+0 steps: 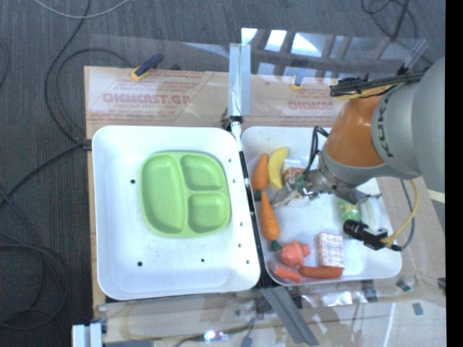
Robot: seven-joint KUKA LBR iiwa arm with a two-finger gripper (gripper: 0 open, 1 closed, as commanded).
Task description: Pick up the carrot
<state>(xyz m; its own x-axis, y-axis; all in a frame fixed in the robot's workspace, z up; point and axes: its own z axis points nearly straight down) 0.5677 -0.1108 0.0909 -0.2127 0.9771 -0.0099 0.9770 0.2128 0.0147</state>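
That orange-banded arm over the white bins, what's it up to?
The arm is reaching into the right bin, which holds toy food. Its gripper hangs low near the bin's middle, just right of a carrot lying along the left wall. The carrot lies in the bin, not lifted. A banana sits beside the gripper. The left bin holds a green divided plate.
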